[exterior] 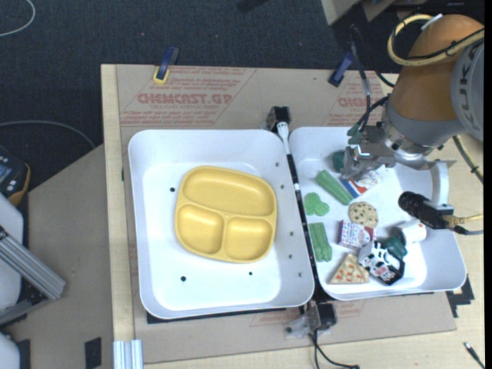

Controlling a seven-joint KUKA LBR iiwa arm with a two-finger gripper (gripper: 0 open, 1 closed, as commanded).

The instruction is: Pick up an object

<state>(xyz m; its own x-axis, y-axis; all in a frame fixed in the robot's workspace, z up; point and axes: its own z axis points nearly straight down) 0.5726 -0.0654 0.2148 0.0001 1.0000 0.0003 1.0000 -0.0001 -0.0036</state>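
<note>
At the near edge of the right bin (453, 271), a pizza-slice toy (350, 270) and a black-and-white toy (382, 264) are crowded together, likely tipped in as pick candidates. Behind them a cookie (363, 213) and a green piece (334, 186) are laid. Farther back, the claw (355, 162) is lowered over a red-white-blue item (361, 182); its opening cannot be told, and the item is partly hidden.

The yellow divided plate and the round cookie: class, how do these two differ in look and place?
The yellow divided plate is large, plain yellow and has three compartments; the round cookie is small, tan and speckled. The plate lies alone in the left bin; the cookie lies among other small toys in the right bin. Both lie flat.
</note>
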